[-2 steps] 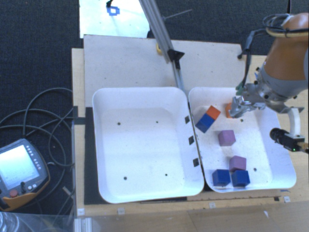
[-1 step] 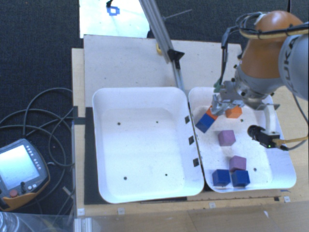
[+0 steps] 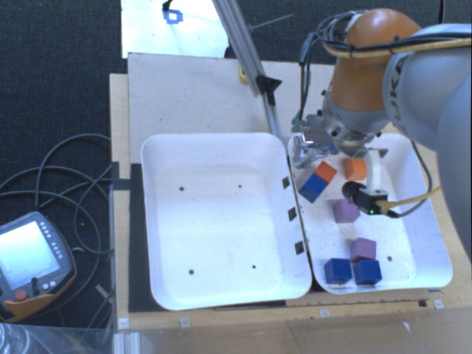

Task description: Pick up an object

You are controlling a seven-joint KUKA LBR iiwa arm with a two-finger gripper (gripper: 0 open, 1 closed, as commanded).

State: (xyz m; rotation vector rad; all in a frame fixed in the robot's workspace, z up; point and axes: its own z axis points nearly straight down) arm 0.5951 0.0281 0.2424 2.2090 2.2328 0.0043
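Over the far left corner of the right bin (image 3: 414, 231), close to the wall it shares with the left bin (image 3: 221, 220), hangs the metal end effector (image 3: 304, 152) of the grey arm (image 3: 435, 80) (the arm comes in from the right, its orange band bulking above the wrist). Whether the end effector is apart or together cannot be told from this angle, and nothing is seen clamped in it.

Just beside the end effector, on the near side, a red-orange block (image 3: 325, 172) lies on the bin floor, touching a blue block (image 3: 313, 189) nearer the shared wall. An orange cube (image 3: 355, 169) sits near them, to the right of the red-orange block and partly under the wrist.

Nearer the camera in the same bin lie an upper purple block (image 3: 345, 211), then a lower purple block (image 3: 362, 248), and at the front wall a left blue cube (image 3: 338, 271) touching a right blue cube (image 3: 367, 272); these are well apart from the end effector.

Both white bins rest side by side on the pale bench (image 3: 192, 94).
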